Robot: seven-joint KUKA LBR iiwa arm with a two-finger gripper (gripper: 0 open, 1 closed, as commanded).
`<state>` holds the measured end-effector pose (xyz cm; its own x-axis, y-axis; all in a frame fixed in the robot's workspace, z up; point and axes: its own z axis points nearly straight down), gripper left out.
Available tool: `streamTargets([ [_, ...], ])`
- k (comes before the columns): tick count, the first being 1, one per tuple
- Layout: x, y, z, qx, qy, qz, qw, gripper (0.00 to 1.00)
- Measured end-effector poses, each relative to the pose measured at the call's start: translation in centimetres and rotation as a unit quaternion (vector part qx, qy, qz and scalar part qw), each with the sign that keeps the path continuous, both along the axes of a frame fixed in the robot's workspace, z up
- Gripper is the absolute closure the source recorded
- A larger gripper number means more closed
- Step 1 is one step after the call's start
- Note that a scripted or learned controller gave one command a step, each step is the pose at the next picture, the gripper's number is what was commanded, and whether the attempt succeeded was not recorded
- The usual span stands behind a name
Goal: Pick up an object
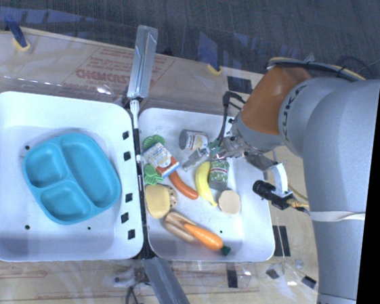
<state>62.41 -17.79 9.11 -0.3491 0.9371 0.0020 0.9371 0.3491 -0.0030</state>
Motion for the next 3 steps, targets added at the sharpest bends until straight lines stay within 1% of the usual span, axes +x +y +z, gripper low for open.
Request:
streamTargets([
  [1,0.1,-0.1,1.1,-0.0004,-0.001,0.001,1.0000,1.00],
  [2,0.1,-0.1,1.1,-0.0004,0.000,0.001,1.0000,0.00],
  [3,-5.4,-1.9,0.1,-0.0008,-0.001,0.021,0.9998,0.00],
])
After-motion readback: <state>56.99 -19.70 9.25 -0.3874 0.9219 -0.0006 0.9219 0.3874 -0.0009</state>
